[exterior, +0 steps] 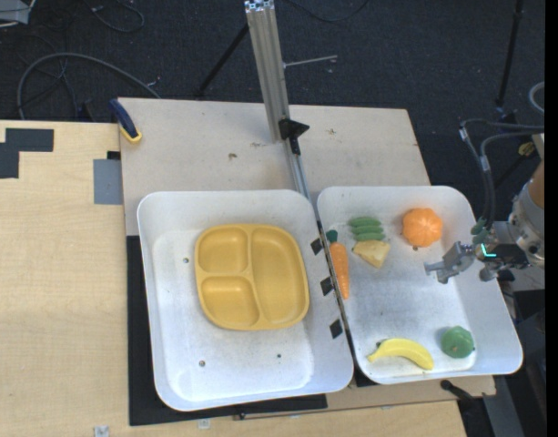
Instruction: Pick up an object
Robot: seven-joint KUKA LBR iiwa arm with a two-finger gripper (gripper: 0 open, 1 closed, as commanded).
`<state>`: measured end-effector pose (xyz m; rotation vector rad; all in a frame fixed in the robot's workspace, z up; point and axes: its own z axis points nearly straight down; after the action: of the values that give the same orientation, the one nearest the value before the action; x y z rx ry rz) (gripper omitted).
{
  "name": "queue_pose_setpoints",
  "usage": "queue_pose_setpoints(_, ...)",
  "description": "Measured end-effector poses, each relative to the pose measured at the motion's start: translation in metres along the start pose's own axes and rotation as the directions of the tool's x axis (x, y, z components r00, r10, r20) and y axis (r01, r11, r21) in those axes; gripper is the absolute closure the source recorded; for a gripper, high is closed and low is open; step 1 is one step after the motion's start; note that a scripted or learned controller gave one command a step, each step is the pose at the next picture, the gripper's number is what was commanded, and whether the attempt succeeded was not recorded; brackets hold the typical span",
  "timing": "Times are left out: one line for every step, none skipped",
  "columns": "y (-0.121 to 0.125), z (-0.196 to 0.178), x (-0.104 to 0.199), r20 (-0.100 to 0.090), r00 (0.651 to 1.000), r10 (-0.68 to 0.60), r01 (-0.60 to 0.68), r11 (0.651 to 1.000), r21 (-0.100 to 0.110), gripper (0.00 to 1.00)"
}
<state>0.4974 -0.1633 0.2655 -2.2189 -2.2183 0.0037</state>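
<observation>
Approach step, we judge: gripper [445, 268] sits low over the right bin [399, 312], fingers apart, nothing between them. Orange [422, 227] lies just up-left of the fingertips; green round fruit [457, 341] and banana [401, 353] below them, apart. Next we need to centre over one piece, descend, close.

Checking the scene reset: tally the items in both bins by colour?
Yellow: 3 - divided plate in the left bin, banana, pale yellow wedge
Orange: 2 - orange, carrot
Green: 2 - green pod, green round fruit
Total: 7, six of them in the right bin.
</observation>
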Motion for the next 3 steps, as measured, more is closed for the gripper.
queue_pose_setpoints(0.0,-0.001,0.0,0.0,1.0,0.0,0.0,1.0,-0.001,0.0)
queue_pose_setpoints(0.006,0.046,0.005,-0.001,1.0,-0.001,0.001,1.0,0.002,0.0)
queue_pose_setpoints(-0.001,0.107,0.003,-0.002,1.0,0.0,0.0,1.0,0.003,0.0)
